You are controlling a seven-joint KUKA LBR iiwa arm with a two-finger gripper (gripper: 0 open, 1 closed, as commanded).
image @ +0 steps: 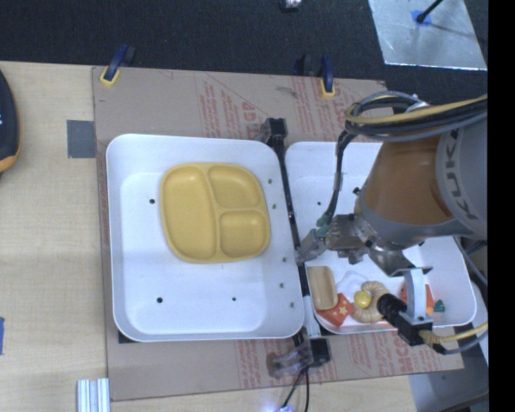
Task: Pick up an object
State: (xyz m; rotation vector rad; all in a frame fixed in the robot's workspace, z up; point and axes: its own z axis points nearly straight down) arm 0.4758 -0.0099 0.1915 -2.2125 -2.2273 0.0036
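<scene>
Over the inner wall of the right bin (313, 170) hangs the gripper (319, 237), parted or closed I cannot tell, just beside the toy foods (360, 303) heaped in its near corner, while a yellow divided plate (215, 211) lies in the left bin (137, 260).

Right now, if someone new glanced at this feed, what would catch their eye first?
First, the yellow divided plate, alone in the middle of the left bin. Next, the bulky grey and orange arm, which comes in from the right and hangs over most of the right bin. Under it, at that bin's near end, is a colourful huddle of small food pieces.
</scene>
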